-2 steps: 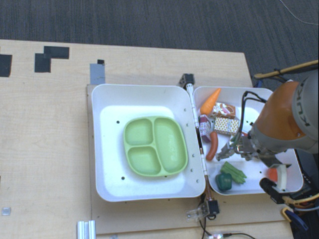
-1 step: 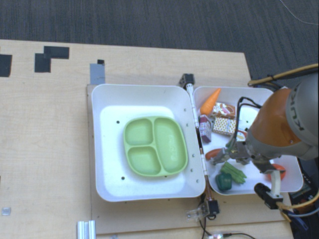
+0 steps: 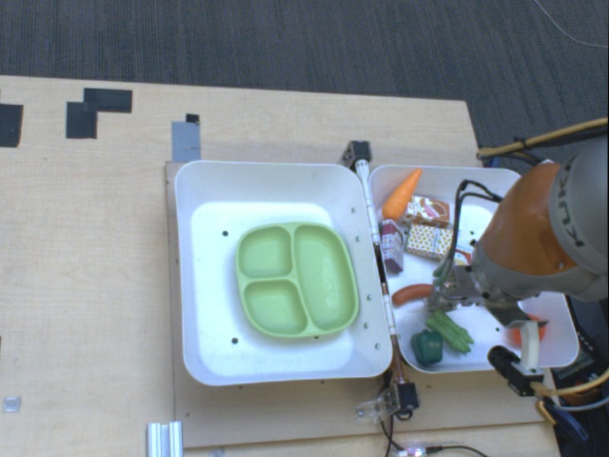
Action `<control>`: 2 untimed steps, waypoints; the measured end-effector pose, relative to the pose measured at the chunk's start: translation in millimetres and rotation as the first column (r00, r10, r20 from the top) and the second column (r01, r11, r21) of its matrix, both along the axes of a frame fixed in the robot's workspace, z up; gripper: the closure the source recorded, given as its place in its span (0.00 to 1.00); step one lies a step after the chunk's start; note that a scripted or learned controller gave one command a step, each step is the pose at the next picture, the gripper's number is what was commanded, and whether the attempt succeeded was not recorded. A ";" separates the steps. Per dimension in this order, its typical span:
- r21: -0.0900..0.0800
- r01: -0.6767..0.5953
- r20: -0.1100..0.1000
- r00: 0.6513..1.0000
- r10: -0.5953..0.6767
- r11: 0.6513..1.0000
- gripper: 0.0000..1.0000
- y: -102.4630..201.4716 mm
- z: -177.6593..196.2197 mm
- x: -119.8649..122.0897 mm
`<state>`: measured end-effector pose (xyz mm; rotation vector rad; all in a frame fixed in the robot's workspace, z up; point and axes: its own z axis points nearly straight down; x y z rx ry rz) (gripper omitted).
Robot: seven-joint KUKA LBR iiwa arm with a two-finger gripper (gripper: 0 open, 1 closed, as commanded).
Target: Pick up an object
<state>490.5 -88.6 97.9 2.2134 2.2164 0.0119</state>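
The right bin (image 3: 571,346) holds several toy foods. An orange carrot (image 3: 402,190) lies at its far left, with a brown snack packet (image 3: 427,209) and a pale patterned packet (image 3: 430,243) beside it. A dark wrapper (image 3: 391,242) leans on the left wall. A red sausage (image 3: 408,295) lies mid-left, and a green pod (image 3: 451,332) and a dark green pepper (image 3: 428,348) sit nearer the front. My gripper (image 3: 442,296) hangs low over this bin, just right of the sausage and above the pod. The wrist hides what it touches.
The left bin (image 3: 205,255) carries a light green divided plate (image 3: 296,280) in its middle. A small red and white item (image 3: 529,335) lies at the right bin's front right, partly under the arm. The divider rail (image 3: 373,246) runs between the bins.
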 end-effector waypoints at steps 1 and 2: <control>0.003 -0.004 -0.008 1.000 0.004 1.000 1.00 76.0 87.2 44.7; 0.002 -0.004 -0.010 1.000 0.004 1.000 0.00 75.1 86.7 44.2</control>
